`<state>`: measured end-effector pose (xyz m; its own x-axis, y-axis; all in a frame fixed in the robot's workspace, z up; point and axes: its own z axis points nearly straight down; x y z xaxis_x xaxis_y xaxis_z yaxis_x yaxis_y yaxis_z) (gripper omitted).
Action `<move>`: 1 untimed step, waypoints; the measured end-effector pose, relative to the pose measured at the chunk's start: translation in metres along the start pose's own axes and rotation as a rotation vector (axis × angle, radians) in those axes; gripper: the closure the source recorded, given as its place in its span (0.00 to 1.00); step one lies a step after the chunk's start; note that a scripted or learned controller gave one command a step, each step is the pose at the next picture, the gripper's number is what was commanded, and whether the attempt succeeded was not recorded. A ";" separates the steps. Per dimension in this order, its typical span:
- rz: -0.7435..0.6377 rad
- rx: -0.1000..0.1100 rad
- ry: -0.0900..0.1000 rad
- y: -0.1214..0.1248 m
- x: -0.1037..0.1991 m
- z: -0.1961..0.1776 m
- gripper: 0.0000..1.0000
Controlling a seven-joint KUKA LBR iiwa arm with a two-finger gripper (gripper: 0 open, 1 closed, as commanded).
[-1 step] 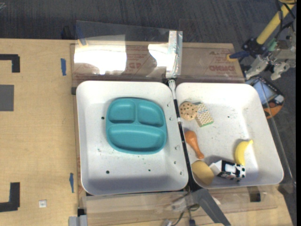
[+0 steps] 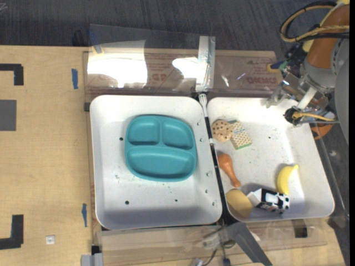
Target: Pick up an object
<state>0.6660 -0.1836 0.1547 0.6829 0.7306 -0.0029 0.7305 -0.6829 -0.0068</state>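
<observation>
The right bin (image 2: 310,148) holds several small objects. A brown spotted cookie (image 2: 221,129) and a pale waffle piece (image 2: 241,138) lie near its back left. An orange carrot-like piece (image 2: 228,168) lies along the left wall, and a tan rounded piece (image 2: 239,202) sits at the front left. Beside it is a black-and-white toy (image 2: 272,199), and a yellow banana (image 2: 286,178) lies at the front right. My gripper (image 2: 288,105) hangs over the bin's back right corner, well apart from all of them, with nothing seen in it.
The left bin (image 2: 105,165) bears a teal divided plate (image 2: 161,147). A clear plastic sheet (image 2: 166,65) stands behind both bins. Yellow cables (image 2: 302,21) loop off the arm (image 2: 327,54) at the top right. Bare white floor shows in the right bin's middle.
</observation>
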 end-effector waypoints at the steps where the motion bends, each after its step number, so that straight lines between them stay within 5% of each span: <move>1: 0.100 -0.008 0.005 -0.022 -0.026 0.068 0.00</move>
<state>0.6314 -0.1877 0.0867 0.7523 0.6589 0.0014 0.6589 -0.7523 0.0011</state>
